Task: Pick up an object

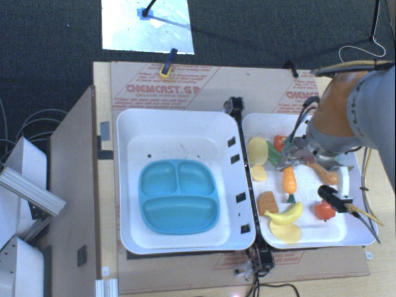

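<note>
**Arm appearance: grey KUKA with orange band**

Grey rounded arm (pixel 371 107), smooth casing, bulky links. Broad orange band (pixel 334 107) wraps the segment above the wrist. Thin dark cable loops along the orange section toward the wrist. Wrist end is lighter grey metal, details there too small to tell.

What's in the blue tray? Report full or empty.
Empty. The blue tray lies in the left bin, and all three compartments show bare blue plastic.
</note>
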### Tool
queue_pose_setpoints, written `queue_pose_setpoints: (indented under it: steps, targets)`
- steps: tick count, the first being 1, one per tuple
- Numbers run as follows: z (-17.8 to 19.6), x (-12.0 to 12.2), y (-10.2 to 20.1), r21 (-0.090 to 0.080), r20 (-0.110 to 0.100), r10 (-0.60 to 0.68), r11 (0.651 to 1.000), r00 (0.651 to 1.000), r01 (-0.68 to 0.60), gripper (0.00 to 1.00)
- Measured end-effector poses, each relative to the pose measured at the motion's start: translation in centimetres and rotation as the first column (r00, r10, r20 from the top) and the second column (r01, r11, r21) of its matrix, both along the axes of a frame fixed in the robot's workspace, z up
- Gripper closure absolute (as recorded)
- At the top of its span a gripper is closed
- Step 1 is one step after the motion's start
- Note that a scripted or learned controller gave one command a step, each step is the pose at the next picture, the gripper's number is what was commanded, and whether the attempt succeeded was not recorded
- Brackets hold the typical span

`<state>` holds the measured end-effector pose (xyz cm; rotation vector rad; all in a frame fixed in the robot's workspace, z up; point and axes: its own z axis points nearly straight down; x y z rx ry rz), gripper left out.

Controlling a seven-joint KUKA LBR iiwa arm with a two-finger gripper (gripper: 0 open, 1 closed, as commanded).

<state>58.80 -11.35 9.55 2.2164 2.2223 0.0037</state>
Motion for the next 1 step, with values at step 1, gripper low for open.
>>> queue_pose_setpoints:
  steps: [1]
  targets:
    - [9.15,-6.92,4.35,0.002,-0.005,0.002,1.000,1.000,-0.002,1.00]
